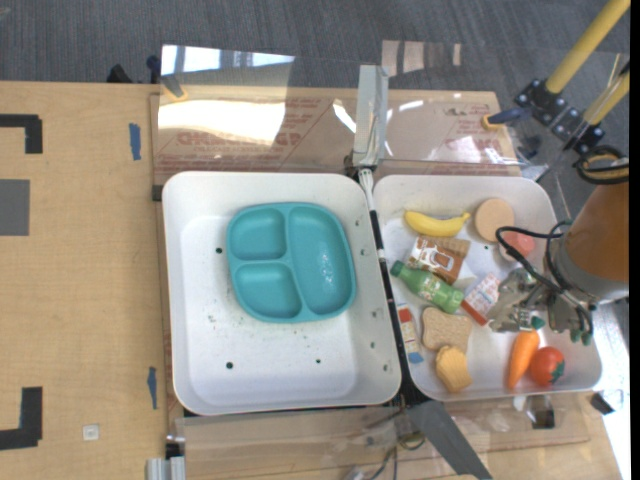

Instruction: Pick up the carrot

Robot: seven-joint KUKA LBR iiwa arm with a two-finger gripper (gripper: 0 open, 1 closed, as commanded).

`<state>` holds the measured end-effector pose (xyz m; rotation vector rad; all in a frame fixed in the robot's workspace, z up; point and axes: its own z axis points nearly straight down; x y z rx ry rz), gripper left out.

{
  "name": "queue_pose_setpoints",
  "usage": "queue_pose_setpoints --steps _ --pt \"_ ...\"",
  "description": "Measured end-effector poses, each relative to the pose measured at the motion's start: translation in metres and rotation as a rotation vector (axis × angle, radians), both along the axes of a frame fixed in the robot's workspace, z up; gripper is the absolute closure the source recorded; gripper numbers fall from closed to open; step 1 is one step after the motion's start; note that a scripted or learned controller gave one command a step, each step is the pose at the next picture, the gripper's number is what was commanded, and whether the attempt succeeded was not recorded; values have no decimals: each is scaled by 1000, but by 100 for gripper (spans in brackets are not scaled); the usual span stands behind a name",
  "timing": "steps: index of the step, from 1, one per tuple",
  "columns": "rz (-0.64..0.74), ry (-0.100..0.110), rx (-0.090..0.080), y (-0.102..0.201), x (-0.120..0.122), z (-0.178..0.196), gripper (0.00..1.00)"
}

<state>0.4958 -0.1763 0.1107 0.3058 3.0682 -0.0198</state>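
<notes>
The orange carrot [519, 359] lies in the right bin [583, 376] near its front right corner, pointing toward the front edge. A red tomato [546, 366] touches its right side. My gripper [524, 312] hangs low over the bin, just behind the carrot's thick end and close to it. The arm's orange band [609, 234] shows at the right edge. The carrot rests on the bin floor, and nothing shows it being lifted.
The right bin also holds a banana [436, 223], a round biscuit [492, 218], a snack packet [438, 257], a green bottle [430, 285], a bread slice [445, 326] and a yellow chunk [453, 369]. A teal divided plate [290, 261] sits in the left bin [190, 298].
</notes>
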Motion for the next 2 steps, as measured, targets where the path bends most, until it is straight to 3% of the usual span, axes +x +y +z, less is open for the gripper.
queue_pose_setpoints --steps 1,2 --pt "237 50 11 66 -14 37 100" --pt "464 55 4 -7 6 -9 100"
